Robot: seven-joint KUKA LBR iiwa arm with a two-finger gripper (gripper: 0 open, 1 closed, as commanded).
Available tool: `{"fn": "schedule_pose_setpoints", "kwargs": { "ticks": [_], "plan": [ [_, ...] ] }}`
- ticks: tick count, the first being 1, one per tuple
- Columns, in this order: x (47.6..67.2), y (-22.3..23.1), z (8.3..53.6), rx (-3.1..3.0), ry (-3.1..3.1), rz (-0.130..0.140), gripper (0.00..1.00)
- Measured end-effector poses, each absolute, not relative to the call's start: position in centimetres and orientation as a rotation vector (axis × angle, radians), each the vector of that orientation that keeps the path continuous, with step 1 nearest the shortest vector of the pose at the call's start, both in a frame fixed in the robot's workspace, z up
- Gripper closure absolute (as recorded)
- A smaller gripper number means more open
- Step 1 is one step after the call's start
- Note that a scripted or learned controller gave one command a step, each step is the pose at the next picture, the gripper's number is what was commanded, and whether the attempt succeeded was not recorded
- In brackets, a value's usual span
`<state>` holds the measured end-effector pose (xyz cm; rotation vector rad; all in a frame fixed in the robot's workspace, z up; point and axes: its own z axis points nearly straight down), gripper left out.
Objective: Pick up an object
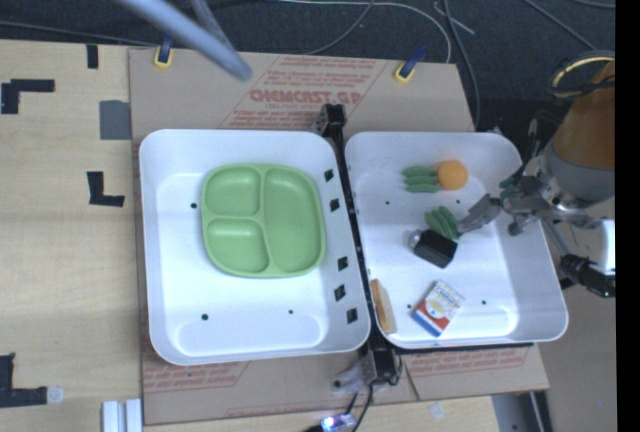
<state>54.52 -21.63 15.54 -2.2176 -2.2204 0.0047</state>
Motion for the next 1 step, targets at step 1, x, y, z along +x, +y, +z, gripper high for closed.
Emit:
{"fn": "schedule_pose_setpoints", "kwargs": {
  "ticks": [1],
  "plan": [
    [55.59,-21.26,10.74,-2.223,-2.225,0.0,0.0]
  ]
}}
